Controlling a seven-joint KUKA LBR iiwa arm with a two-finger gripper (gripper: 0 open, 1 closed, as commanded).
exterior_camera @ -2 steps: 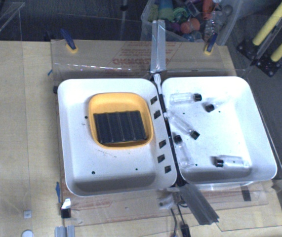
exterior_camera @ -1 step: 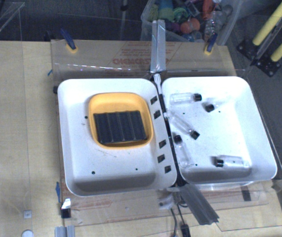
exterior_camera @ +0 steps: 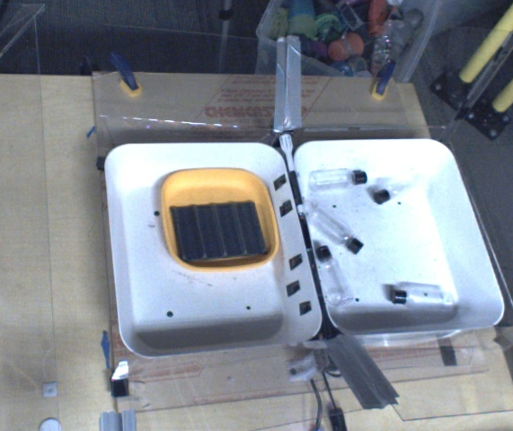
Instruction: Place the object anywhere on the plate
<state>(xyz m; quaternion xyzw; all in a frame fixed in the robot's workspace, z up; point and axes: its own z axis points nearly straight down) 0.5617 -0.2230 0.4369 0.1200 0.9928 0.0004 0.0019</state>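
**Dark slab lies on yellow plate in left bin**

Grey metal strip [exterior_camera: 364,377] juts out at a slant from the front edge of the bench, just below the seam where the 2 white bins meet. Left of it, at the front corner of the clear sheet under the bins, sits a small blue and black clip [exterior_camera: 117,380].

In the left bin [exterior_camera: 139,303] a yellow plate [exterior_camera: 177,189] with rounded corners rests flat, toward the far side. A dark ribbed slab [exterior_camera: 217,230] lies flat on the plate, filling most of its floor and touching or nearly touching its front rim.

In the right bin [exterior_camera: 472,268] several clear vials with black caps lie on their sides, apart from one another. 1 vial [exterior_camera: 332,178] lies near the far wall, another vial [exterior_camera: 339,233] is tilted close to the divider, and a third vial [exterior_camera: 418,293] lies near the front wall. A small black cap [exterior_camera: 381,195] lies between the first 2 and the bin's middle.

Whether the claw is open or closed cannot be told.

Beyond the bins stands a clear tub of coloured toys [exterior_camera: 346,12].
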